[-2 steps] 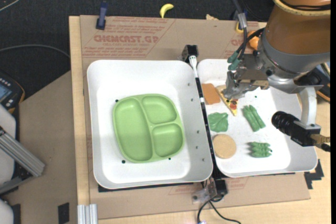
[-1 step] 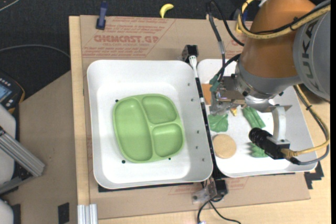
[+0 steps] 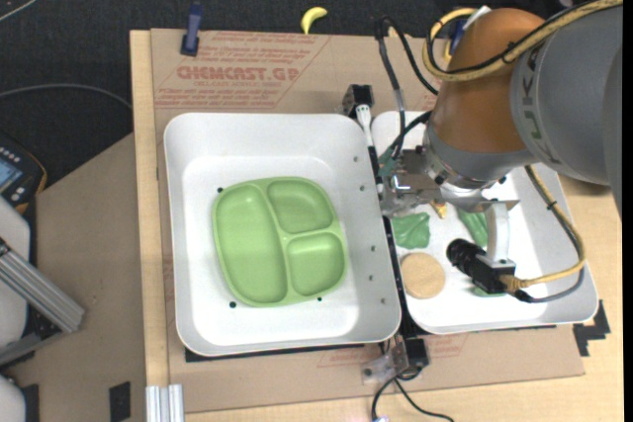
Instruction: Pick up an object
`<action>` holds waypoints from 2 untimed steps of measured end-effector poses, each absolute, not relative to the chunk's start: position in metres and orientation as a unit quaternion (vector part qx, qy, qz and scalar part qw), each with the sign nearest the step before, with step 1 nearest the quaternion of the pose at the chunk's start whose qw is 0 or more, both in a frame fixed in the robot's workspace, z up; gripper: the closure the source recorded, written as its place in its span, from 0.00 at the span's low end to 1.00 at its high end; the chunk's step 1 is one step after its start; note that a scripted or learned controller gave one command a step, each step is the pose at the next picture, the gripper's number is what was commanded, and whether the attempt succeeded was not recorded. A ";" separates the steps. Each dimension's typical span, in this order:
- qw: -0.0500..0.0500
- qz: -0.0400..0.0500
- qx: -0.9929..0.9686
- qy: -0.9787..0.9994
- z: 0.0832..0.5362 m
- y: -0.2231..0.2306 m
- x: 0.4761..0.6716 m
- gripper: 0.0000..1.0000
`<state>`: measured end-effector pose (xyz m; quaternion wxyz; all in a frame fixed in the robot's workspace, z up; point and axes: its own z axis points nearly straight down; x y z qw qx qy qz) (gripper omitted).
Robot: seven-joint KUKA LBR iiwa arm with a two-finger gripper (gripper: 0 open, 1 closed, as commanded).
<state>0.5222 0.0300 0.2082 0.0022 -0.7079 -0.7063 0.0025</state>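
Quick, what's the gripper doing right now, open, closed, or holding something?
Gripper: cannot be told; it hangs low over the right bin, near a green object.

Single fixed camera, mounted above the worktop [image 3: 247, 64], looking down at a slant. Moderately close: both white bins in frame. Arm [image 3: 534, 84] enters from 3 o'clock.

The arm [image 3: 514, 84] covers most of the right bin [image 3: 554, 306], and its own bulk hides the gripper, so the fingers cannot be made out. A green piece [image 3: 410, 230] and a green strip [image 3: 478, 224] pass partly under the wrist; their full shapes are unclear. The arm runs off the right edge. A small yellow thing [image 3: 314, 17] beyond the board is perhaps a toy banana.
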 end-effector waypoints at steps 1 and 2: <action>-0.003 -0.001 -0.708 -0.706 0.184 -0.005 0.591 1.00; -0.005 -0.003 -0.708 -0.706 0.290 -0.038 0.585 1.00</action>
